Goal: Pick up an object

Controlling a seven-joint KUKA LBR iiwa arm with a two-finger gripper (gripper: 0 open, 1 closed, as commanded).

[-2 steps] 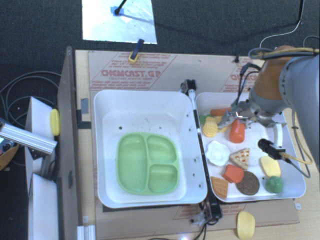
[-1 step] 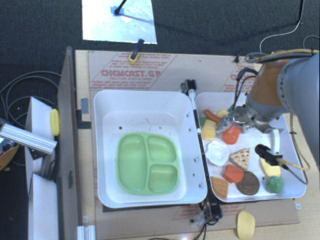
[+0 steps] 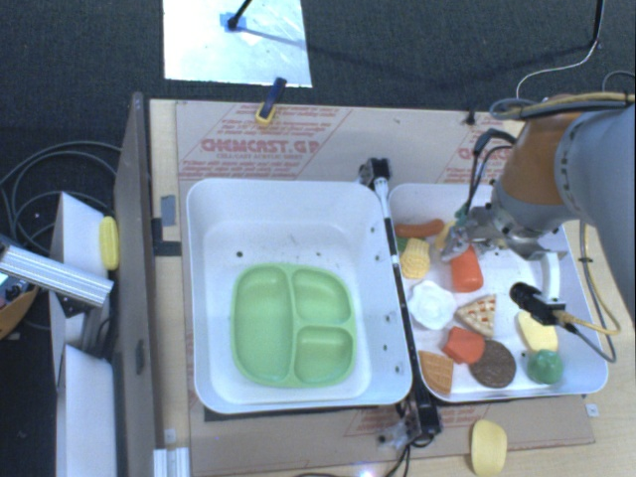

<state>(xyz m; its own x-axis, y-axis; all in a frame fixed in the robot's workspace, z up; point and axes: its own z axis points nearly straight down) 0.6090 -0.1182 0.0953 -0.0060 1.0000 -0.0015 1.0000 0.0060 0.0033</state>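
Camera view gives us the two-finger gripper (image 3: 463,242) low in the right white bin (image 3: 594,366), touching an orange block-shaped toy (image 3: 466,269); we cannot tell its state.

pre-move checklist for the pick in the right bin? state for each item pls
1. Gripper over right bin, above its upper-left corner: ok.
2. Target nearby: orange block just below gripper: ok.
3. Object between fingers: cannot tell.
4. Room around target: corn cob and sausage crowd it: not ok.
5. Left bin holds green divided tray, away from arm: ok.
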